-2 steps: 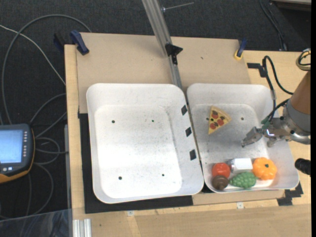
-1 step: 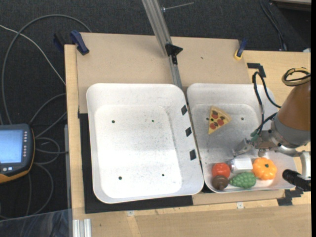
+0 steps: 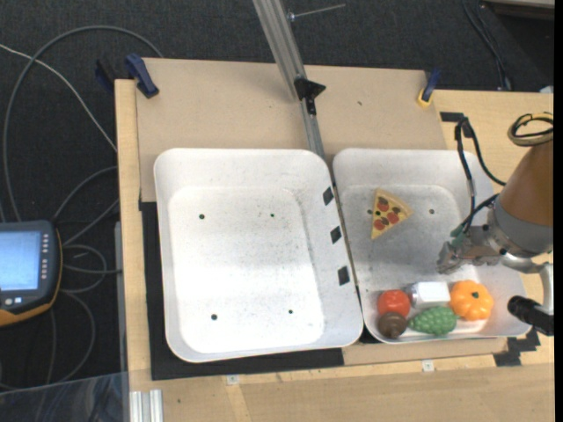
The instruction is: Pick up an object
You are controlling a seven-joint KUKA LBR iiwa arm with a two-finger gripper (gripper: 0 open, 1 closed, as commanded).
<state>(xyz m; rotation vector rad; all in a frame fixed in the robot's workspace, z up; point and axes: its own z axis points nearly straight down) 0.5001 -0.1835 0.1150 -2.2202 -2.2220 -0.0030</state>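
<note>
The right bin (image 3: 413, 167) holds a pizza slice toy (image 3: 387, 212) near its middle. Along its front edge lie a red tomato (image 3: 395, 302), a brown piece (image 3: 392, 324), a green bumpy piece (image 3: 433, 321), a small white block (image 3: 431, 292) and an orange pumpkin (image 3: 471, 300). My gripper (image 3: 459, 258) hangs low over the right side of this bin, just above the white block and the pumpkin. I see nothing held in it.
The left bin (image 3: 237, 253) lies beside the right one, with black clips (image 3: 335, 234) along the shared edge. A metal pole (image 3: 280, 38) slants in from the top. Blue clamps (image 3: 141, 75) sit at the bench's back corners. A handheld screen (image 3: 26, 262) lies far left.
</note>
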